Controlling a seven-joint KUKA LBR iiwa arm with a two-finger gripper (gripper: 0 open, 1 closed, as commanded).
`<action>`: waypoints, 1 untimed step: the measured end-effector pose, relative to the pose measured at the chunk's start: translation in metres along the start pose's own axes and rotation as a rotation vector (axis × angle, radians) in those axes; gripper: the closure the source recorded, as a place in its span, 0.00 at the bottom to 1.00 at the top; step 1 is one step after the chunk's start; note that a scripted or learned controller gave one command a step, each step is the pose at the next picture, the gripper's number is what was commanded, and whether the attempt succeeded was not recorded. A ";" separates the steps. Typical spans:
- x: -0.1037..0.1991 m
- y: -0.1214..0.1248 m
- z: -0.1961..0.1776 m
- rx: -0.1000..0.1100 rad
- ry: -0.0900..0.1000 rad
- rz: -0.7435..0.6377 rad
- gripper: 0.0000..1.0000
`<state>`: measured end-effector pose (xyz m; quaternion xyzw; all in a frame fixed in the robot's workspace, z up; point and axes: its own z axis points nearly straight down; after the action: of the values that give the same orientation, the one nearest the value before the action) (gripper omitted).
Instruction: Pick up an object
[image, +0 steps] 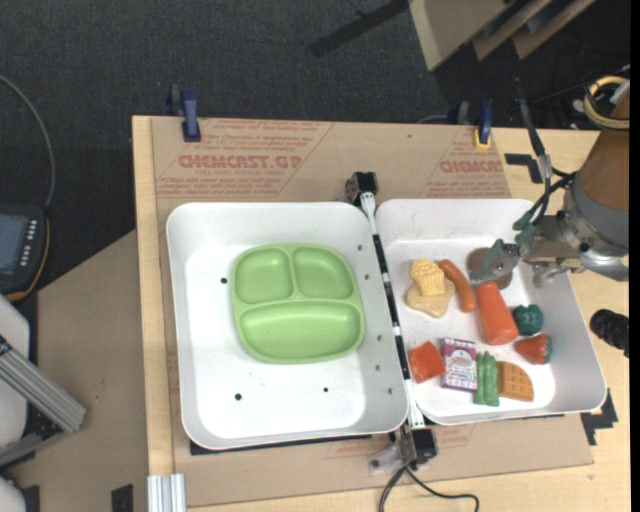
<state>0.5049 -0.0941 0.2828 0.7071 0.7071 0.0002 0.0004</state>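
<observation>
The right bin (440, 222) holds several toy foods: a yellow corn piece (428, 282), a thin orange sausage (459, 284), an orange carrot (494, 311), a teal piece (528, 319), a red pepper (535, 348), a red wedge (425, 360), a purple box (459, 363), a green pod (485, 379) and a waffle (516, 382). My gripper (494, 264) reaches in from the right and sits over the bin's upper right part, just above the carrot's top end and right of the sausage. I see nothing held in it.
The left bin (200, 330) carries a green divided plate (297, 302). A black clip (361, 185) sits where the two bins meet at the back, and another (420, 445) at the front. The arm's body (605, 205) hangs over the right bin's right rim.
</observation>
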 end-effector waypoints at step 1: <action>-0.060 0.011 0.124 0.012 0.000 0.006 0.00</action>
<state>0.5155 -0.1543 0.1591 0.7092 0.7050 -0.0038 -0.0038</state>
